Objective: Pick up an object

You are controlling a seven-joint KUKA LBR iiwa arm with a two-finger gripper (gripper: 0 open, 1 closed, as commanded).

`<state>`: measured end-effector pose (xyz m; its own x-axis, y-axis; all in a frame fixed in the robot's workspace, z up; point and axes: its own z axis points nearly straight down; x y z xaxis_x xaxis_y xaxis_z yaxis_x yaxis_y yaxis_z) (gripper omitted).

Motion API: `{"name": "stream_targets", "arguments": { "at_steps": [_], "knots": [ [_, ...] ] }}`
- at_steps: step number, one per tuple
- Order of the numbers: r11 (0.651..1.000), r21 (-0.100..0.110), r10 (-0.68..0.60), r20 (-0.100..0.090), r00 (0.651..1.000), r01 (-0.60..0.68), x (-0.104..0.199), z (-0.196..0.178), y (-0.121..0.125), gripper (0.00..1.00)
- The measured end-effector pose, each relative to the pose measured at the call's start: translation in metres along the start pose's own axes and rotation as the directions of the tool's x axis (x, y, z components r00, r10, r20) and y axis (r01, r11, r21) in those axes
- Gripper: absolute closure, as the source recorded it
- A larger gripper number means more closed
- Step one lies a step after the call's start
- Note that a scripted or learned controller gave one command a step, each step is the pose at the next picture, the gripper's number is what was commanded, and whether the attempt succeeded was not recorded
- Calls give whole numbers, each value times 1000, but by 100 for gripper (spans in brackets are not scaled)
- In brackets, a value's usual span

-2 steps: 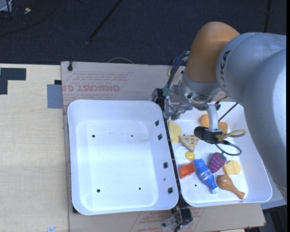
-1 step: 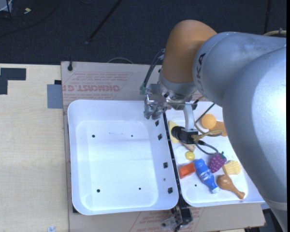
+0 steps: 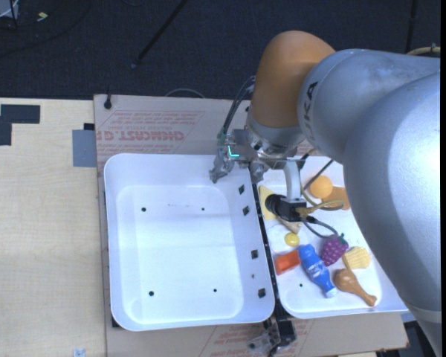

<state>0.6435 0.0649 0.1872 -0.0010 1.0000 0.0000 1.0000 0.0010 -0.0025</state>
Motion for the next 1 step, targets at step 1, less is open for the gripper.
{"name": "stream_targets", "arguments": {
  "at_steps": [1],
  "knots": [
    [1000,0,-2,-2,1000,2,53,6,0,0]
  ]
}}
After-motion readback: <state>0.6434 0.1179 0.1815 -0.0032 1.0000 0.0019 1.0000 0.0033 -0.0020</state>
